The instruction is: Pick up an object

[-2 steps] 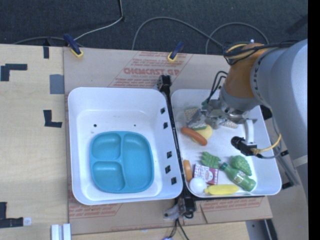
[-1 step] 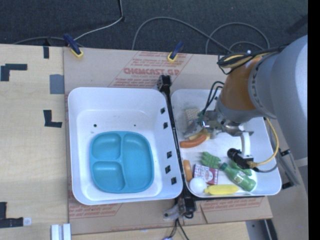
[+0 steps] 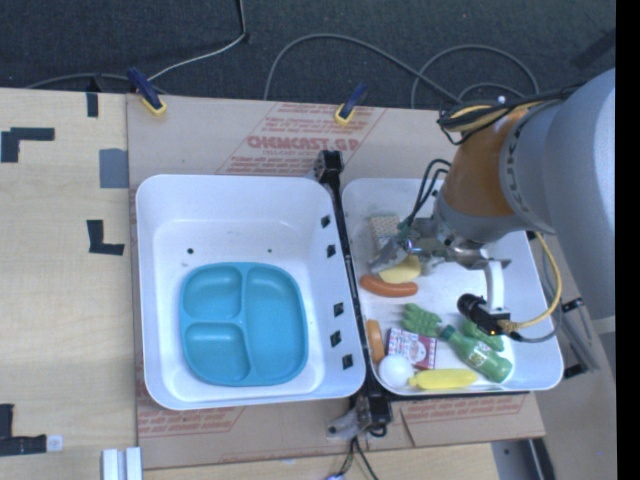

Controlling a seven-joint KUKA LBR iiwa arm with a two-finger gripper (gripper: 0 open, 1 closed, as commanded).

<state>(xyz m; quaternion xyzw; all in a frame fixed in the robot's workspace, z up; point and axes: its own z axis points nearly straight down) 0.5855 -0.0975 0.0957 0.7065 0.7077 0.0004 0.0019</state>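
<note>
I see the pincer (image 3: 398, 253) low in the right bin (image 3: 540, 373), just over a yellow toy (image 3: 404, 271) beside the hot dog (image 3: 389, 287); I cannot tell its opening

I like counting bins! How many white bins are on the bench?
2. The left bin holds a blue tray; the right bin holds toy food under the arm.

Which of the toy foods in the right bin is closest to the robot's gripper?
The pale yellow piece beside the gripper, just above the hot dog; the others lie lower.
</note>
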